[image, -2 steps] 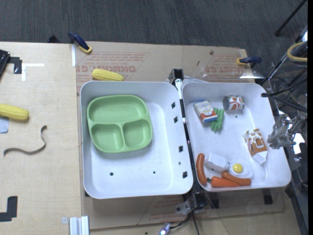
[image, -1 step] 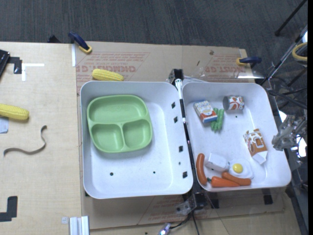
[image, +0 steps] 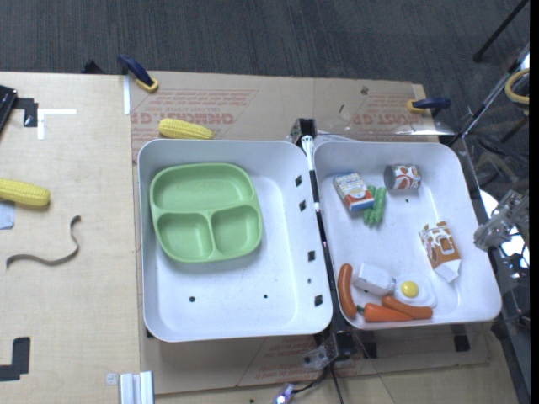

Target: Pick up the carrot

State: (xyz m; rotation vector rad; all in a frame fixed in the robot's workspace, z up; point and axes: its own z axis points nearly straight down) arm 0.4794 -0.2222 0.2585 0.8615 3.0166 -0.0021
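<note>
The carrot (image: pixel 384 313) is orange and tapered. It lies flat along the front wall of the right bin (image: pixel 472 217), near its front left corner. A browner orange sausage (image: pixel 411 309) touches it on the right. My gripper (image: pixel 498 222) appears as a grey metal shape at the view's right edge. It stands just outside the right bin's right wall, far from the carrot, with nothing seen in it.
Around the carrot are a red sausage (image: pixel 345 288), a white block (image: pixel 373 278) and a fried egg (image: pixel 410 290). Farther back lie an orange-white carton (image: pixel 440 247), a can (image: pixel 402 177), a juice box (image: pixel 354 190) and green beans (image: pixel 375 206). The left bin (image: pixel 253 310) holds a green divided plate (image: pixel 205 211).
</note>
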